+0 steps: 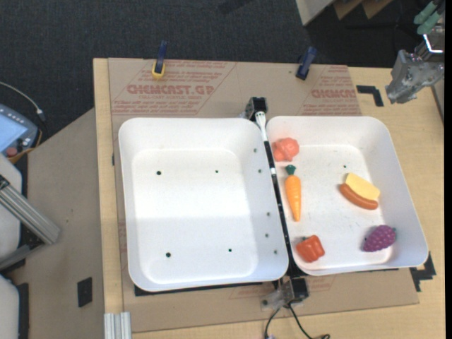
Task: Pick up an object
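Note:
The right bin [395, 161] holds several toy foods. A pink-red lumpy piece [286, 149] lies at its far left corner. An orange carrot [293, 197] with a green top lies lengthwise beside the divider. A yellow and orange hot-dog bun [361, 191] rests toward the right. Purple grapes [379, 238] sit at the near right, and a red pepper [309, 248] at the near left. My gripper [406, 80] hangs at the view's upper right, beyond the bin's far right corner and well apart from every piece.
The left bin [134, 189] adjoins the right one along a black hinge strip [272, 182]. Both stand on a brown board [113, 104] held by a yellow clamp [159, 66] and a blue clamp [306, 63]. A cable [282, 316] trails off the front.

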Available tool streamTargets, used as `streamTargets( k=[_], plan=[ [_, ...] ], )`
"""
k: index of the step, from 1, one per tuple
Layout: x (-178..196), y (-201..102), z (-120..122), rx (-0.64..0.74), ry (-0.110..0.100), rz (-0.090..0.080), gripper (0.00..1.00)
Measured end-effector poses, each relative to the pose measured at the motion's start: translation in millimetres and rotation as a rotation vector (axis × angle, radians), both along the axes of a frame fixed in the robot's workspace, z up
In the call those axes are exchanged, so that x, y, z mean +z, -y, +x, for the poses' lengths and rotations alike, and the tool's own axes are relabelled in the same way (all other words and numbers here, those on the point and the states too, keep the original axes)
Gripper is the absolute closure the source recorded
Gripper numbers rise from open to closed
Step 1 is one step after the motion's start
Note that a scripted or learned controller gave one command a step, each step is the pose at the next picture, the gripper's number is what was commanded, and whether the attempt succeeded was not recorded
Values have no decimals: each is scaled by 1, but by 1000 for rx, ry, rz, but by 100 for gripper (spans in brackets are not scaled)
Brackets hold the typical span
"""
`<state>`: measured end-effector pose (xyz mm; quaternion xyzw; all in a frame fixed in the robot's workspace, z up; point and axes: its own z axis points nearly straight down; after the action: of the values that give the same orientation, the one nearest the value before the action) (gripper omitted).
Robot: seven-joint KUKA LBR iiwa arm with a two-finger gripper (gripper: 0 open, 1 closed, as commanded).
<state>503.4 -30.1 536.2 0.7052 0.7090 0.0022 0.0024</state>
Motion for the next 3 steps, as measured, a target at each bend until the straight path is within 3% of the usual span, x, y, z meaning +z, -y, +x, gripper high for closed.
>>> streamTargets(
  k=[1, 2, 3],
  plan=[
    [-32, -37, -21, -1, -11, 1, 100],
    [-25, -89, 25, 0, -2, 1, 100],
    [0, -65, -26, -7, -2, 1, 100]
  ],
)
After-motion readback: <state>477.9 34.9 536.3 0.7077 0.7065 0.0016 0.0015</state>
